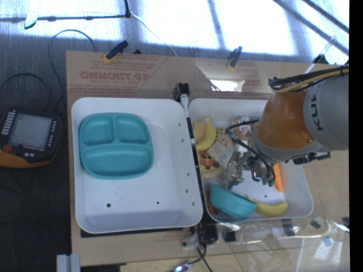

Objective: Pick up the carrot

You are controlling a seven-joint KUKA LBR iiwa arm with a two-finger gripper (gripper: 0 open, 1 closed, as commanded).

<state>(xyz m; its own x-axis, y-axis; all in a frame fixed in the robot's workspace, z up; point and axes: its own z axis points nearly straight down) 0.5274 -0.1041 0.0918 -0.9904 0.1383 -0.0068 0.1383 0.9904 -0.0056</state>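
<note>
The worktop (130, 75) is a pale brown board printed with faint red lettering, held at its far edge by yellow-and-black clamps (115, 50), and it stands on a dark grey carpeted floor (28, 67) crossed by bright bands of window light. A black-and-orange handheld control pendant with a grey screen (28, 137) lies on the floor to the left, with black cables looping around it. Two shallow white bins sit side by side on the board: the left white bin (136, 203) carries a turquoise plastic divided plate with three compartments (116, 144), and the right white bin (298, 200) holds a jumble of toy food. The grey arm with its orange band (295, 120) reaches in from the right and covers much of that bin's far half. The pincer (245, 171) hangs low over the middle of the right bin (a dark tangle of metal and cable), and whether it is spread or closed cannot be told. The slim orange carrot (278, 177) lies just to its right, partly hidden under the wrist, apart from the pincer. Nearby sit a blue round bowl (231, 203), a yellow banana (271, 208) beside it, and another yellow fruit (205, 134) by the dividing wall; the small pieces between them are too muddled to name.
</note>
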